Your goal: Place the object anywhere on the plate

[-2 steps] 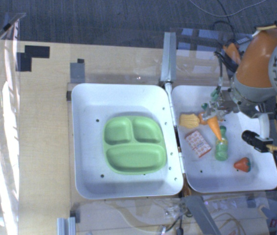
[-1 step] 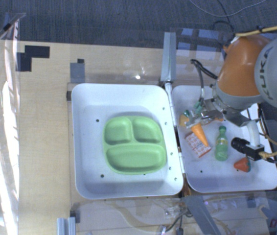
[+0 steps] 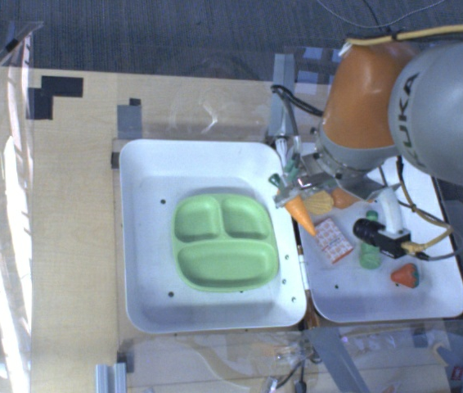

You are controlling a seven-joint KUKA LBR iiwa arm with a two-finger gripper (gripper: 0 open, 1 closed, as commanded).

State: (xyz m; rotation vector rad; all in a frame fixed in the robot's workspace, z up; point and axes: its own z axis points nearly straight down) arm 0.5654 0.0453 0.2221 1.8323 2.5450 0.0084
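A green divided plate lies in the middle of the left white bin. My gripper hangs over the wall between the two bins, just past the plate's upper right corner. An orange carrot sits between its fingers by its thick end. The carrot's tip slants down and right over the right bin's left edge. The grey arm with its orange band covers the upper part of the right bin.
The right bin holds a pink waffle-patterned piece, a green item, a red and orange item and a yellowish piece beside the carrot. A black cylinder with a yellow cable hangs from the arm.
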